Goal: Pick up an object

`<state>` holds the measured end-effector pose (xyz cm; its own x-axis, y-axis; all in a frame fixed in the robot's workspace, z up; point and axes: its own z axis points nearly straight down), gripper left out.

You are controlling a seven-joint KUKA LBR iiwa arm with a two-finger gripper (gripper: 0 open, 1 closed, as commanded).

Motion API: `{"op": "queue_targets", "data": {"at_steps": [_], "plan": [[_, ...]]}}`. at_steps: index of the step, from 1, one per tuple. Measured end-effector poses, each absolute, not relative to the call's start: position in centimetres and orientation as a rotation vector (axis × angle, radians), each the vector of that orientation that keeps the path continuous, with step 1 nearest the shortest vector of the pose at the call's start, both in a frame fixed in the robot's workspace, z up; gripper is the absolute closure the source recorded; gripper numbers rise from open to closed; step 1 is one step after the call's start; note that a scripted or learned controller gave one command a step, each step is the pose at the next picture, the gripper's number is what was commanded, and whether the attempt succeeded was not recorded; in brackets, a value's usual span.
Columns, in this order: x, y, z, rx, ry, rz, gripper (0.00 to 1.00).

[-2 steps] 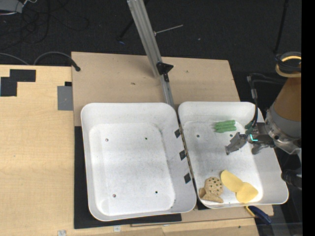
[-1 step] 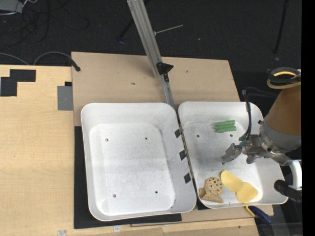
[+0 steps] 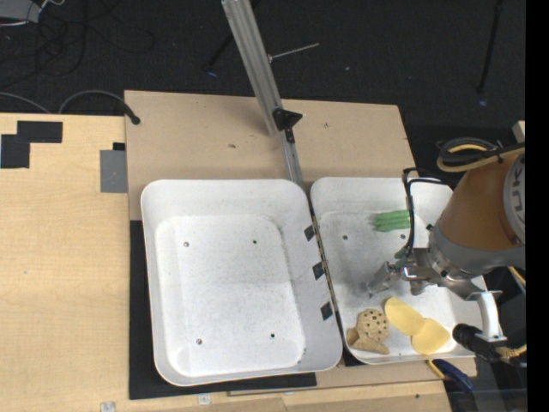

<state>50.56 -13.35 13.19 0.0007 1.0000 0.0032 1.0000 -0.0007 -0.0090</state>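
Note:
The right bin holds a green object near its back, a tan speckled cookie-like piece at its front, and a yellow banana-shaped object beside that. My gripper hangs low over the right bin's middle, just above the yellow object and in front of the green one. The grey wrist and the orange band hide most of it. Nothing shows between its fingers.
The left bin sits beside the right one, with black clips along the shared edge. A metal rail slants up from the bins' back. Cables lie at the far right.

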Motion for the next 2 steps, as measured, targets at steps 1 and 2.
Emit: {"op": "queue_targets", "data": {"at_steps": [1, 2], "plan": [[50.6, -13.3, 9.1, -2.223, -2.218, 0.001, 0.00], [50.6, -13.4, 10.2, -2.230, -2.209, 0.000, 1.00]]}}
